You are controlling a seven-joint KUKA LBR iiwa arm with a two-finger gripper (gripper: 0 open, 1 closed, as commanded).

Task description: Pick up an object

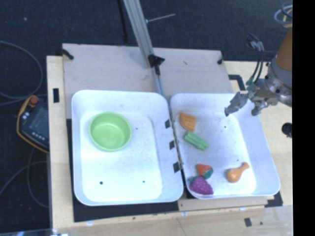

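My jaws [244, 105] hang spread open with nothing between them, above the far right part of the right bin [261, 146]. The toys lie below and to the left of them in that bin: an orange piece [187, 121], a green vegetable [196, 141], a small carrot-like toy [204, 170], purple grapes [201, 185] and an orange drumstick [236, 172]. A green bowl [110, 131] sits in the left bin [123, 176], well apart from my jaws.

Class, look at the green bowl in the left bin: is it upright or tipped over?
Upright. The green bowl shows its open mouth and inner floor to the overhead camera, with nothing visible inside.
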